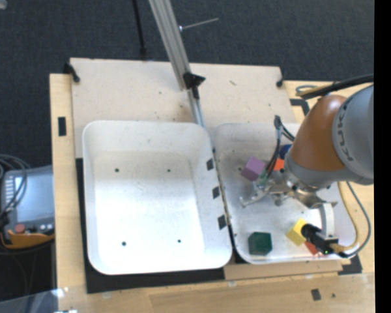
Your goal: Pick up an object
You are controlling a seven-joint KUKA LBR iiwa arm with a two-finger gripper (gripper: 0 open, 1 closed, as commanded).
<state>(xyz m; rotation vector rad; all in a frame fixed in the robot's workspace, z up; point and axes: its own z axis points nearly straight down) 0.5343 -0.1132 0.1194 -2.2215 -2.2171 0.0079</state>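
My gripper [261,192] hangs low over the middle of the right bin [234,142], under the grey and orange arm. A purple block [253,169] lies just up and to the left of it, close to the gripper but not between its parts. A dark green block [260,242] rests near the bin's front wall, well below the gripper. Small orange [278,165] and blue [285,152] things peek out at the arm's edge, partly hidden by it.
The left bin [91,175] stands beside the right one, sharing a narrow divide. A slanted metal pole [173,44] rises from the bench behind the bins. A grey device with cables [23,204] sits off the bench at the left.
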